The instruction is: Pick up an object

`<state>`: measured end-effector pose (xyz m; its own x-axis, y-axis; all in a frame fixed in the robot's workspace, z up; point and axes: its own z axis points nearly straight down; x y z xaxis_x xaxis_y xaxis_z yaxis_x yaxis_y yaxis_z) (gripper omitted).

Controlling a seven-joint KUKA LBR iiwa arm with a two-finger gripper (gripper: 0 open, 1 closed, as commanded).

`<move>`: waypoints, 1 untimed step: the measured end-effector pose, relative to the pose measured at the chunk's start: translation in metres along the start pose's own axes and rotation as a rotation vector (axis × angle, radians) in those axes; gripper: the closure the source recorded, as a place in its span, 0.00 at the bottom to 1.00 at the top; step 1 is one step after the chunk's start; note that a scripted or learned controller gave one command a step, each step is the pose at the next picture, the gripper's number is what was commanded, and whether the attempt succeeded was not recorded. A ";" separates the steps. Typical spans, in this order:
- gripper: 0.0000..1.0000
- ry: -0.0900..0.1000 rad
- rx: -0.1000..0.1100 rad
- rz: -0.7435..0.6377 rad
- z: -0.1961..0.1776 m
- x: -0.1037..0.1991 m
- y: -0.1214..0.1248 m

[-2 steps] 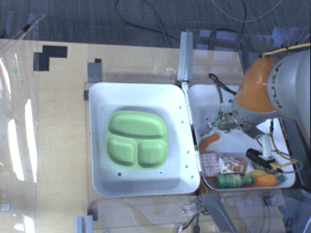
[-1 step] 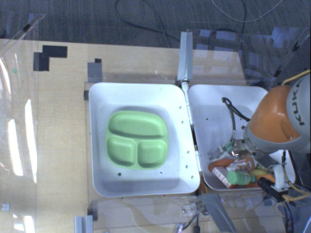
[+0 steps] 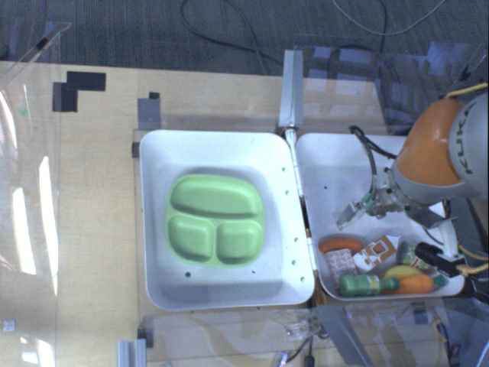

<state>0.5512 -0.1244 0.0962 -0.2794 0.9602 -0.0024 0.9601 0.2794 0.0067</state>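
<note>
On the desk (image 3: 92,228), seen from above at a slant, stand two shallow white bins side by side: the left bin (image 3: 153,205) and the right bin (image 3: 328,159). The left bin has one green tray (image 3: 216,219) in it, lying flat, with three compartments: one long, two smaller.

The right bin has six things I can count, all crowded along its near edge:
- one red-orange oval piece (image 3: 341,245)
- one small patterned box (image 3: 341,262), touching the oval piece
- one pale carton (image 3: 380,251), tilted
- one green bottle (image 3: 365,284), lying on its side
- one yellow banana (image 3: 400,271)
- one orange carrot (image 3: 416,284), just beside the banana

A small green scrap beyond the banana is too small to name. The arm (image 3: 432,155), grey with its orange band, is cut off at the right and covers the far right part of the right bin.

The end effector (image 3: 351,214) points leftward over the middle of the right bin. Whether it is released or clenched I cannot tell, and nothing shows in its grasp. The heap lies toward the near edge from it. The red-orange oval piece is the closest, near but apart, with bare white floor between. How high the end effector hangs above the floor is hard to judge.
</note>
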 end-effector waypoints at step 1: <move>0.00 -0.006 -0.010 -0.042 0.006 0.021 -0.046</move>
<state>0.5010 -0.1167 0.0901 -0.3193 0.9476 -0.0085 0.9475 0.3194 0.0166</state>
